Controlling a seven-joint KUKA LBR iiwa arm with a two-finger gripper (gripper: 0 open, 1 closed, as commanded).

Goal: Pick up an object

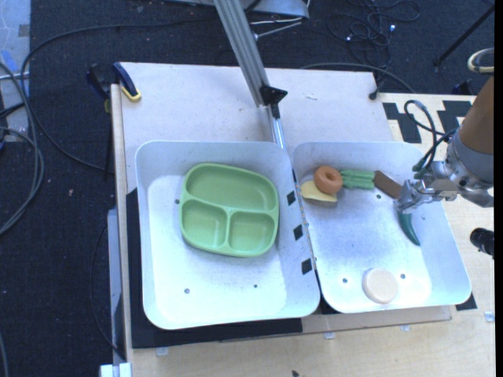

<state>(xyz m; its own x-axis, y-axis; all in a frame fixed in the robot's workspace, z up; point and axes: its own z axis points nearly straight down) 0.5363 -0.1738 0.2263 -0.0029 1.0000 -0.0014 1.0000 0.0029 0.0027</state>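
Claw | state unclear, over curved teal obj | right bin, smooth white

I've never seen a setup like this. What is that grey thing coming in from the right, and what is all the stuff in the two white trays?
You are looking down at a slant from one fixed camera above a workbench. The grey thing is a robot arm; a program steers it, and its job is to pick up an object. At its tip is the end effector, the part that grasps, now low over the right bin.

Two shallow white bins sit side by side. The left bin holds a green divided plate. The right one holds a small orange doughnut-shaped toy resting against a pale yellow piece, a green stick-like item, a brown piece, a teal curved object just below the end effector, and a cream round disc near the front.

From this angle I cannot tell whether anything is actually gripped.
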